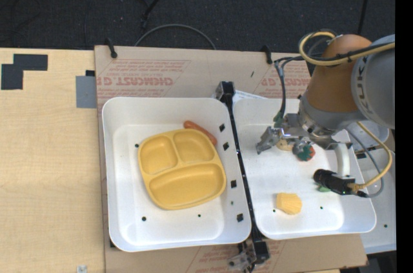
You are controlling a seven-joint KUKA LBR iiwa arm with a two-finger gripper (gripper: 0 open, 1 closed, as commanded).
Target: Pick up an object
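Gripper [268,141] low in view-right shallow white bin [322,221], open or clenched I cannot tell, approach step, small red-and-green lump [303,151] just beside me; next I centre, then close.

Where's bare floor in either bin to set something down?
Left bin: front strip in front of the yellow tray. Right bin: floor between the divider and the yellow chunk. Crowded around the gripper and small green-red object.

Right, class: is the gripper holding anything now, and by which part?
It cannot be told: the gripper is over the right-hand bin, close beside a small green-and-red object, but the view does not show a hold.
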